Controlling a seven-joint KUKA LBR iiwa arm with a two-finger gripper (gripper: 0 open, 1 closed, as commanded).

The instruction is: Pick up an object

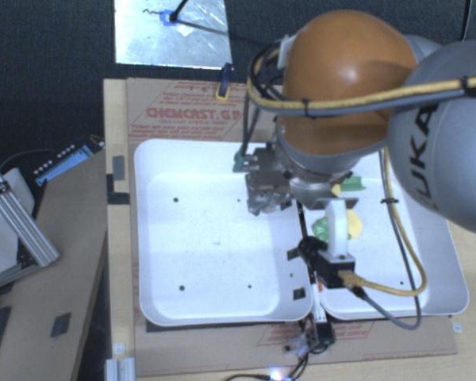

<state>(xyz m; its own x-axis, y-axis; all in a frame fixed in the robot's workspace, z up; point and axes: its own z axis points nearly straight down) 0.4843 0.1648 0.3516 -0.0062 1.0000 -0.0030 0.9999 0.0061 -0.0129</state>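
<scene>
My gripper (263,199) hangs over the right part of the left white bin (166,236), close to the ridge between the two bins. The large orange wrist band and grey arm cover most of the right bin (428,284). A green object (351,184) peeks out beside the arm in the right bin. A light green piece (321,229) and a yellow piece (355,225) lie just below it, partly hidden by the wrist hardware. I see nothing between the fingers from this angle.
Both bins rest on a cardboard sheet (190,113) with red print. A shiny metal plate (172,20) lies behind the bench. An aluminium rail (16,221) stands at the left.
</scene>
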